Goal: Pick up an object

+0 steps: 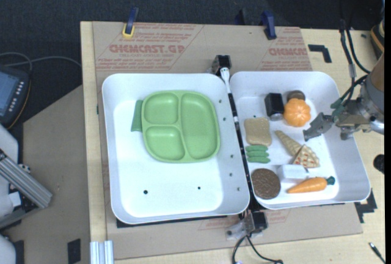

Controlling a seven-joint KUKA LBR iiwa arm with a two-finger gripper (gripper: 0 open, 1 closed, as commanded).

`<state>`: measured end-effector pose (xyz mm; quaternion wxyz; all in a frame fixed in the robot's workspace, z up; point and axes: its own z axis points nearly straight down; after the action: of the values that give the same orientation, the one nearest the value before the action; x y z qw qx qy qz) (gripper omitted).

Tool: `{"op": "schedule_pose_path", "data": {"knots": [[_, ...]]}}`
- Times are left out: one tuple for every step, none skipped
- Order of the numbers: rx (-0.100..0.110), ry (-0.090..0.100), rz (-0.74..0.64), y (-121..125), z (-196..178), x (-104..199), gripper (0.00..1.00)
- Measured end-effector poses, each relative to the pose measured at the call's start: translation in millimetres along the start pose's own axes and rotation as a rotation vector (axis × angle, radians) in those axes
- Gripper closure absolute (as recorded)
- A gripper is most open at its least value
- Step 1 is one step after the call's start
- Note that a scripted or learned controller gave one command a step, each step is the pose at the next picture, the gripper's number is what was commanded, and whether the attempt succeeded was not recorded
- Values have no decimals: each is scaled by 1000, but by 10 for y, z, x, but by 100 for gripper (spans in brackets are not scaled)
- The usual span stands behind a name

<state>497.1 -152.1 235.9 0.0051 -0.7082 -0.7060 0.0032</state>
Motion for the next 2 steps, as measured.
{"op": "schedule_pose_path", "data": {"knots": [[-12, -2, -3, 24, -54, 1, 0], [-5, 0, -4, 71, 542, 80, 0]]}}
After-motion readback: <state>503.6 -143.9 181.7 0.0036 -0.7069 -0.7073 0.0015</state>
